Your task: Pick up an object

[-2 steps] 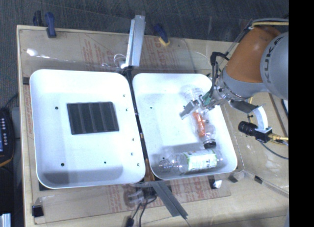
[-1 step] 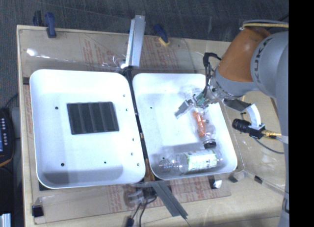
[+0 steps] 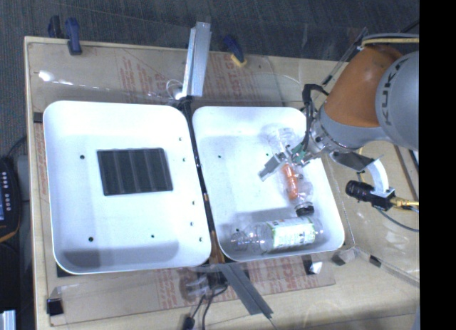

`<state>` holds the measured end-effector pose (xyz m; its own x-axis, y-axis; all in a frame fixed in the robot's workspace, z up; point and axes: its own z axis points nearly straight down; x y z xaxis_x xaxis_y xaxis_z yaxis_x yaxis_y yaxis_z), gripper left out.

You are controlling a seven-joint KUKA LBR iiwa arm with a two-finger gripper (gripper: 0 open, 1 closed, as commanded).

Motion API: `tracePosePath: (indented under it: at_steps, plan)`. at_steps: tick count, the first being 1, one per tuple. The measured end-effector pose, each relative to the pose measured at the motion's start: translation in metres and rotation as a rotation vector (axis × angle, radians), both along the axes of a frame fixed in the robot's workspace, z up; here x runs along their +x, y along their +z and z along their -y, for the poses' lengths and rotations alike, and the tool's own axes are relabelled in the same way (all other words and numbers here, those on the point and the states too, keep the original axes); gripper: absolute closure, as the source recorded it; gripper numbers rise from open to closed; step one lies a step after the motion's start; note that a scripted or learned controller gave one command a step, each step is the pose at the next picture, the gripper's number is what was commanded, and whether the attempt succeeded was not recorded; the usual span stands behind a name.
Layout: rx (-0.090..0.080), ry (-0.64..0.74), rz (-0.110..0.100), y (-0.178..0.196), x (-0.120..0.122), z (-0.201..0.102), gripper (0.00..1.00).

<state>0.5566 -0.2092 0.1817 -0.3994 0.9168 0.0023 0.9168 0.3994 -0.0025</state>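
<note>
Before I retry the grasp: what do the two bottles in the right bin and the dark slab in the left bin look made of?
Large bottle: clear thin plastic, glossy, probably; the white bin shows through it around a pale label. Small bottle: also clear, shiny plastic by its glints, with orange contents or label and a dark cap. Ribbed dark slab: matte dark grey, no glare; rubber, foam or plastic, can't tell which.
</note>
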Motion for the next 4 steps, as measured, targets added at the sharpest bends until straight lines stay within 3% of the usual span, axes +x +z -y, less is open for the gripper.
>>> tracePosePath:
  at_steps: [1, 4]
  plan:
    - [0.000, 0.022, -0.002, -0.0342, 0.0113, -0.0008, 0.00]
    - [-0.002, -0.032, 0.002, -0.0315, 0.0133, 0.0016, 0.00]
